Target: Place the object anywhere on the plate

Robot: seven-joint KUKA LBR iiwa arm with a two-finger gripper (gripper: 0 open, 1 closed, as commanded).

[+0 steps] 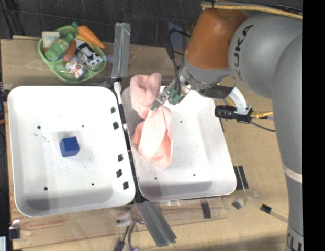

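From my remote station, the gripper [163, 99] sat over the right bin [204, 161], fingers apparently pinched on the upper edge of the pink cloth [154, 132]; I could not confirm a firm hold. The blue cube [69, 146] lay in the left bin [26, 119]. I judged placement not yet done.
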